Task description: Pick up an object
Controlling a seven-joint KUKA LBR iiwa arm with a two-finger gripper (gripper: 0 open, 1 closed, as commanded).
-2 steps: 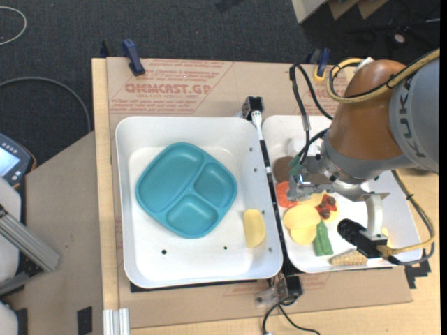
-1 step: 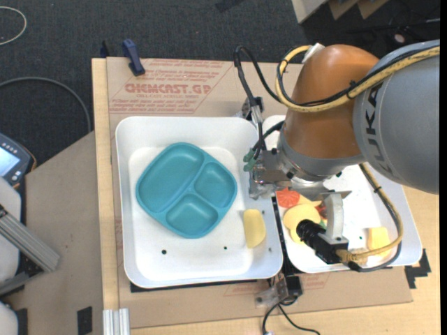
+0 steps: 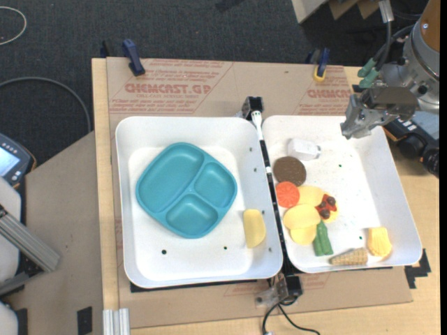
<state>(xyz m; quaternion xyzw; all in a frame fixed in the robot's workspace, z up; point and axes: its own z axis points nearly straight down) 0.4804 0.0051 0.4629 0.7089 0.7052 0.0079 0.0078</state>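
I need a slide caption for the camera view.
Gripper above right bin of toy food; teal plate in left bin.

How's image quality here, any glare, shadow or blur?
Camera view: even, soft light; the white bins read bright, with no hard glare. Faint shadows hug the teal plate and the food pieces. The hand looks slightly soft, its fingers hard to make out; the bench stays reasonably sharp.

Over in the right bin (image 3: 391, 180) sits a loose cluster of toy food: a white piece (image 3: 304, 148) at the top, a brown disc (image 3: 288, 169) just below, an orange-red round (image 3: 287, 193), yellow pieces (image 3: 302, 217) with a dark red bit (image 3: 327, 204), a green stick (image 3: 322, 239), a waffle cone (image 3: 349, 257) and yellow corn (image 3: 379, 241). A yellow chunk (image 3: 253, 228) lies in the left bin (image 3: 133, 208).
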